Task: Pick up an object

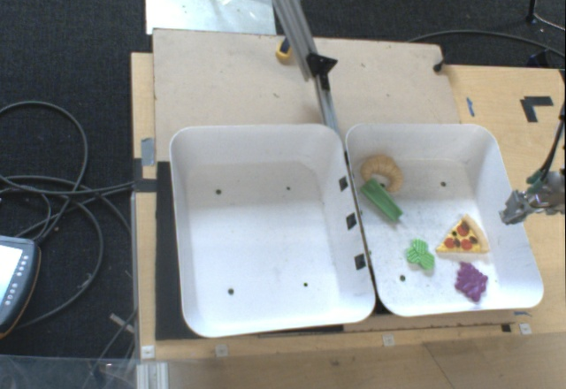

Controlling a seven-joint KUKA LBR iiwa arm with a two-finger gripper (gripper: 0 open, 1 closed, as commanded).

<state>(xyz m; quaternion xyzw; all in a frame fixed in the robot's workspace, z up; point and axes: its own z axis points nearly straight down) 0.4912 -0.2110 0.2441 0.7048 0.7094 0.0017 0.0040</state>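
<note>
Five toys lie in the right bin [495, 157] — gripper [522, 206] (grip state unclear) at its right rim.

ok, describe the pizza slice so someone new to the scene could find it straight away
Look in the right bin, toward its right wall. The pizza slice lies there, just above the purple grapes and right of the green leafy piece. It is the one orange triangle with red spots.
</note>
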